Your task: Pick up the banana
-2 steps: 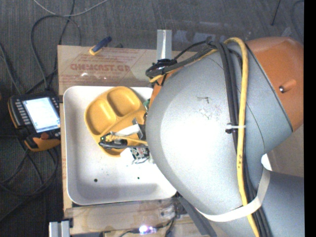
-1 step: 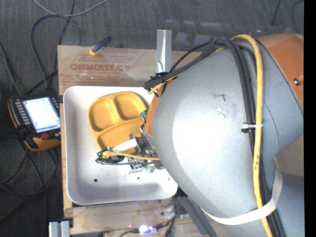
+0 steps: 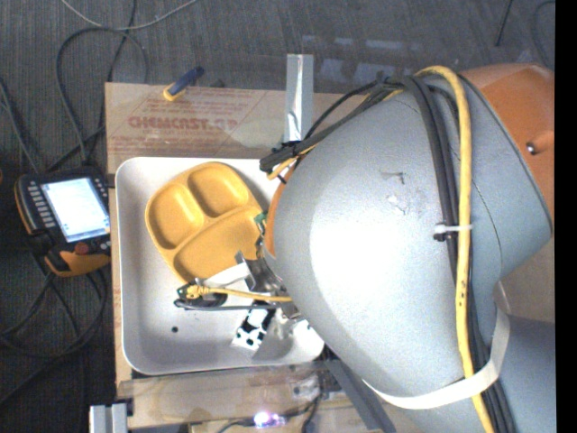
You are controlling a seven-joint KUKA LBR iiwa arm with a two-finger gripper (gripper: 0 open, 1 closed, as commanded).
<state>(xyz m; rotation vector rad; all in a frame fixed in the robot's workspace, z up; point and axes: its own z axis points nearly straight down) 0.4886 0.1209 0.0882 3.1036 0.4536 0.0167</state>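
Arm (image 3: 406, 233): big grey body covers most of left bin (image 3: 135, 242).
Gripper: hidden under arm, state can't tell.
Banana: not spotted; yellow divided tray (image 3: 203, 215) isn't it.
Progress: no pick confirmed, grasp and lift prob. left.

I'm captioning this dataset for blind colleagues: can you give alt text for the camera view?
A large grey robot arm with an orange band reaches from the right over a shallow white bin, hiding much of it. In the bin lie a yellow divided plate, a yellow-handled utensil and a small black-and-white block; a handheld control pendant sits on the floor at left.
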